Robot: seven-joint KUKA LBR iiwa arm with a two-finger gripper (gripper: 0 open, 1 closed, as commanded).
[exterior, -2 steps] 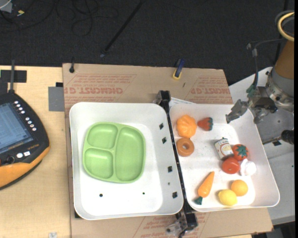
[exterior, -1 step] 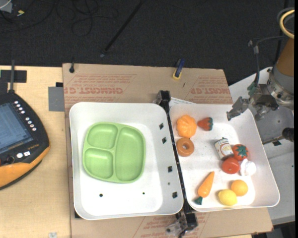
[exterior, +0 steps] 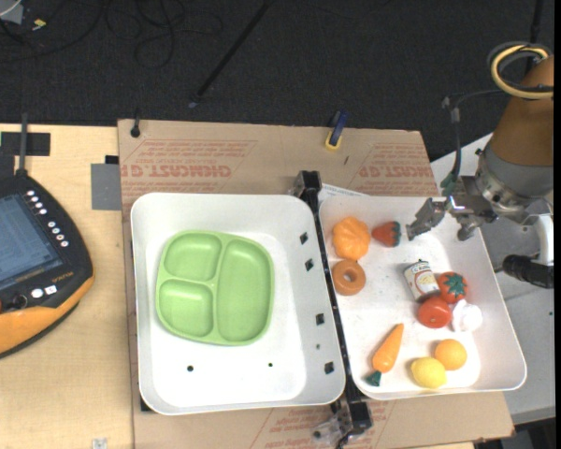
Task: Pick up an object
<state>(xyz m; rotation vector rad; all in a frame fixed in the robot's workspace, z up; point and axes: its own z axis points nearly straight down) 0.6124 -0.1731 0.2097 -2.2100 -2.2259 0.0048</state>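
Toy food of smooth plastic fills the right bin (exterior: pixel 505 368): a ribbed pumpkin (exterior: pixel 351 238), tapered carrot (exterior: pixel 387 348), round lemon (exterior: pixel 428 372). The fingers (exterior: pixel 427 217) of the gripper (exterior: pixel 446 220) are spread apart, grasping nothing.

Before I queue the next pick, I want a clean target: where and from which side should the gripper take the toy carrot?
Grip the carrot across its orange body near the middle, coming straight down. It lies flat and slanted in the right bin, green end toward the near rim, with bare floor on both long sides, so the fingers should probably close across its width. The gripper is at the bin's far edge.
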